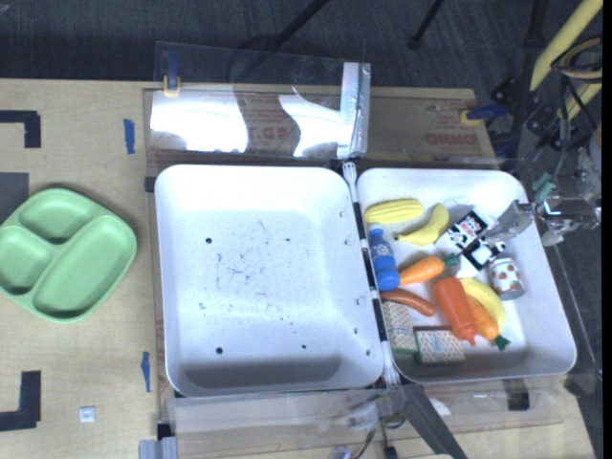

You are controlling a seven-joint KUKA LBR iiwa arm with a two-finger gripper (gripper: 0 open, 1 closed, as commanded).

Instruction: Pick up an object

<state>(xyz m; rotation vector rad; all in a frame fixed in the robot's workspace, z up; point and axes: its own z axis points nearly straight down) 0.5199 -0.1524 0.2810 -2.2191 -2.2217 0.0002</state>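
Observation:
The right bin (557, 325) holds a heap of toy food: a yellow corn cob (392, 210), a banana (429, 226), a blue bottle (383, 260), a carrot (422, 271), an orange bottle (455, 307), a red sausage (409, 303), a small speckled white cup (505, 276), a black-and-white piece (470, 234) and a flat printed box (436, 343). My gripper (515, 219) is a grey shape over the bin's upper right corner, just right of the black-and-white piece. Nothing is visibly held in it.
The left bin (253, 178) lies beside the right one, sharing a middle rim. A green divided plate (63, 253) rests on the bench at far left. A clear plastic panel (258, 113) stands behind the bins. Cables and gear crowd the upper right.

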